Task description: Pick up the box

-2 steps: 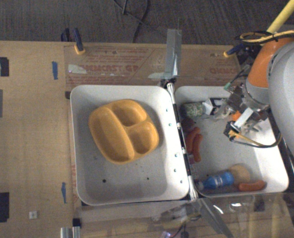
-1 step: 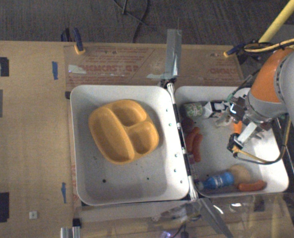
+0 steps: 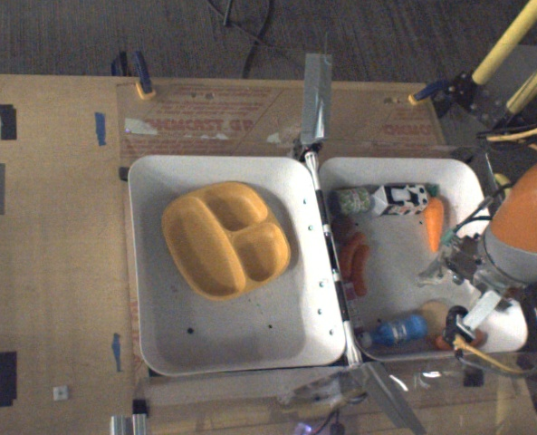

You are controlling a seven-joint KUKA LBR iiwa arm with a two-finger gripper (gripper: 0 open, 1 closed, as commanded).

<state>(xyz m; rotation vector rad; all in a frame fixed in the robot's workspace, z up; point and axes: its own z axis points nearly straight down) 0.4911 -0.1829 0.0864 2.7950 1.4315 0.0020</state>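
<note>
Box (image 3: 404, 198) (small carton, cow-print black/white w/ blue) lying on its side at far edge of right bin (image 3: 390, 265), just beside a greenish packet (image 3: 352, 199) on its left and a carrot (image 3: 434, 224) on its right. Wedged in that row against the back wall, so prob. little room for a side approach; top-down looks more sensible. Hand (image 3: 456, 270) hanging over right bin's right side, near the carrot tip, apart from the box. Can't tell how far open; nothing visibly between the fingers. Red sausages (image 3: 355, 263) by the divider, blue bottle (image 3: 397, 330) plus small round bits near front edge. Left bin (image 3: 150, 270) w/ yellow divided tray (image 3: 225, 239). Both bins on cardboard-covered table (image 3: 51, 243). Pick not yet done; box untouched.
</note>
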